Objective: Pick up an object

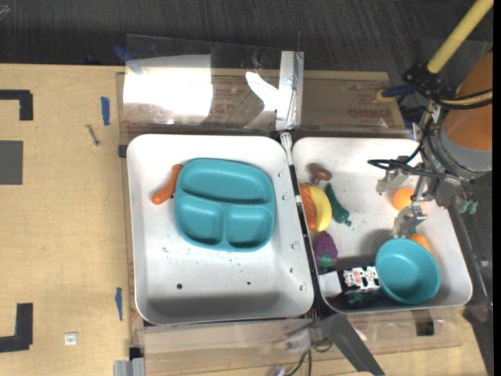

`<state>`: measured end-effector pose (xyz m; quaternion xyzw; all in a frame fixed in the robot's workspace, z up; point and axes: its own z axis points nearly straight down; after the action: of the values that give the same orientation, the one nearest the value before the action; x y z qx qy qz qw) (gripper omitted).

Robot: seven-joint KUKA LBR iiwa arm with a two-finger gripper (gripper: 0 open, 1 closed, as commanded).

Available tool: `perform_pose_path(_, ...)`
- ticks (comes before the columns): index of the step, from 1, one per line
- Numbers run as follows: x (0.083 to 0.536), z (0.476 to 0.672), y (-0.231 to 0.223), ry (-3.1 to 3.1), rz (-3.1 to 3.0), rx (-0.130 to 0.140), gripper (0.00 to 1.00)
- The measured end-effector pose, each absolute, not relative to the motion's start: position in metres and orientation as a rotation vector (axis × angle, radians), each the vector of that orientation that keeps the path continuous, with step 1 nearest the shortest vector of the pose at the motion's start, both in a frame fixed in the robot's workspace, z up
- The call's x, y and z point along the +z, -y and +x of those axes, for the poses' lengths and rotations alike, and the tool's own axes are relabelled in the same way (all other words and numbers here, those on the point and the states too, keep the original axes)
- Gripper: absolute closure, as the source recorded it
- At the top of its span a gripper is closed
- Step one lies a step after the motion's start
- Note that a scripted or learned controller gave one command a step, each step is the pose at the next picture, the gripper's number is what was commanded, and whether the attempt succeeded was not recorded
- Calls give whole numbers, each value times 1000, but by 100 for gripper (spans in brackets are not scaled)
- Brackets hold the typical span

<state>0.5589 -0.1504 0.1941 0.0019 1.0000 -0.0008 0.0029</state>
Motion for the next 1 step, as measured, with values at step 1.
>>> perform_pose_path(1, 89, 587, 202, -3115, 320, -2, 0)
